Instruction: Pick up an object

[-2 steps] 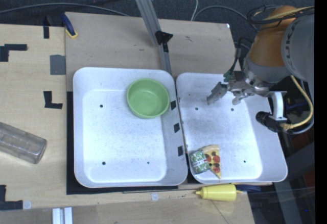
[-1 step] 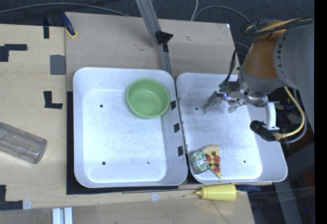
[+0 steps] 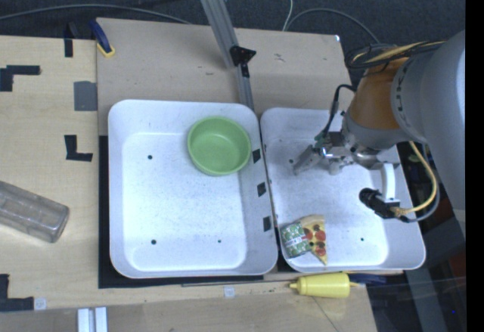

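The gripper (image 3: 306,163) hangs low over the right bin (image 3: 401,247) with nothing visible between its fingers, whose spread cannot be judged, so the pick looks unstarted, the snack packet (image 3: 304,238) lying well apart by the near-left corner.

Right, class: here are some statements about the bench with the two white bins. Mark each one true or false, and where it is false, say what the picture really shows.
1. The green bowl sits in the left bin. True.
2. The printed packet lies in the left bin. False: it lies in the right bin, near its front left corner.
3. The pincer is over the right bin. True.
4. The pincer is gripping the green bowl. False: it is apart from the bowl, in the other bin.
5. The yellow bottle lies outside the bins, by the right bin's front edge. True.
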{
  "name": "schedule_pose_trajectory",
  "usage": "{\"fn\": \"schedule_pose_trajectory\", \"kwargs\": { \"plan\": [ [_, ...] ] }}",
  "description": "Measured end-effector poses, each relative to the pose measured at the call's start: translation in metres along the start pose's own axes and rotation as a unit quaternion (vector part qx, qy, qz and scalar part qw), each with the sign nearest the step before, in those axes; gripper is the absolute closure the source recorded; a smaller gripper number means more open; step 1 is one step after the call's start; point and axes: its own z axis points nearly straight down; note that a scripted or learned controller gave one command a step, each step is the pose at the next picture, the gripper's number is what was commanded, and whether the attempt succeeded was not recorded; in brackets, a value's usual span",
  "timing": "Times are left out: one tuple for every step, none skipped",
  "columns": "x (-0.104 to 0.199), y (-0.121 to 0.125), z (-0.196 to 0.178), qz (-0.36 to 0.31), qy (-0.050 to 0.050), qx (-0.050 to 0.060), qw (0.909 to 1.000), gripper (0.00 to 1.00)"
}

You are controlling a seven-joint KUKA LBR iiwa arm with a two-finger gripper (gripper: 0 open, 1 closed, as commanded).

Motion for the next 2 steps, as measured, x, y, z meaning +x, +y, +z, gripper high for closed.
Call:
{"fn": "schedule_pose_trajectory", "kwargs": {
  "plan": [
    [0.001, 0.000, -0.012, -0.001, 0.001, 0.000, 1.0000, 1.00],
    [-0.008, 0.004, -0.060, 0.001, 0.001, -0.002, 1.0000, 1.00]
  ]
}}
